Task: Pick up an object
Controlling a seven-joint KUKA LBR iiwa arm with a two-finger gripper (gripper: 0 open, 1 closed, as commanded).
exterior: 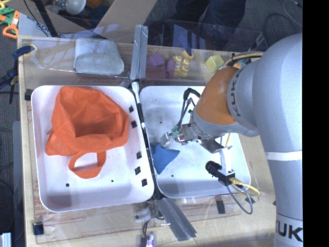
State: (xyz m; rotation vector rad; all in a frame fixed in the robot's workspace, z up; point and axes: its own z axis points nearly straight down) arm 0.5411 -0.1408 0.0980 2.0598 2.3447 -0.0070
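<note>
The grey arm (pixel 272 127), orange band at its wrist, reaches from the right and bends down over the right bin (pixel 234 181), its gripper (pixel 172 136) low near the bin's left wall. Whether its fingers are parted or closed cannot be told. A blue cloth (pixel 163 157) lies on the bin floor just below the gripper. An orange bag (pixel 87 125) sits crumpled in the left bin (pixel 41 189), handle toward the camera.
</note>
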